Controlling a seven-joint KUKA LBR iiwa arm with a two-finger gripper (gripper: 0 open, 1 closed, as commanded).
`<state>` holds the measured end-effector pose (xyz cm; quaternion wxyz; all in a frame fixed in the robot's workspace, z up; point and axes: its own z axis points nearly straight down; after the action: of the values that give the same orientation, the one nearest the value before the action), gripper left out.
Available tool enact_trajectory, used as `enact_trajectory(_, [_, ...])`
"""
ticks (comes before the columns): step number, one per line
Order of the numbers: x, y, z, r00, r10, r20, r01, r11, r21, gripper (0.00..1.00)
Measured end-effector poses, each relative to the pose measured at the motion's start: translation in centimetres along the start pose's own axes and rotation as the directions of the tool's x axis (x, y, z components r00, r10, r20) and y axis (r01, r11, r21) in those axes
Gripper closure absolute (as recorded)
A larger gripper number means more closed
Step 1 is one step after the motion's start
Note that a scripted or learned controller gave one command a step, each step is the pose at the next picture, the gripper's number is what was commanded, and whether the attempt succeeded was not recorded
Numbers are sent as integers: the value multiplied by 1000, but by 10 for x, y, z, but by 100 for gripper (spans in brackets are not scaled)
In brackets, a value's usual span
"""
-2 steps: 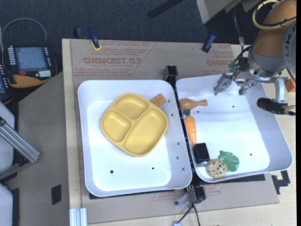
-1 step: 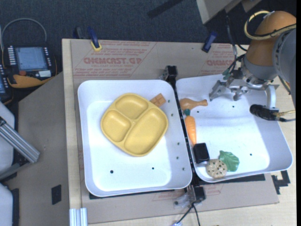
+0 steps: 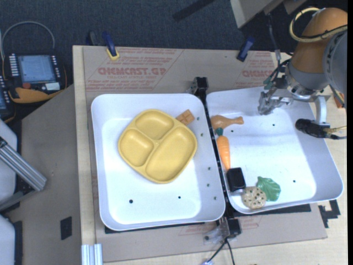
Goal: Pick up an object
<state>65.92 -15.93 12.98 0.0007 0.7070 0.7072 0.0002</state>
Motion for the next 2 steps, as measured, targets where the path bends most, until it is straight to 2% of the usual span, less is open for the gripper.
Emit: enact_trajectory(2, [2,2,-114,1000,-1,1,1,1000,-2,100])
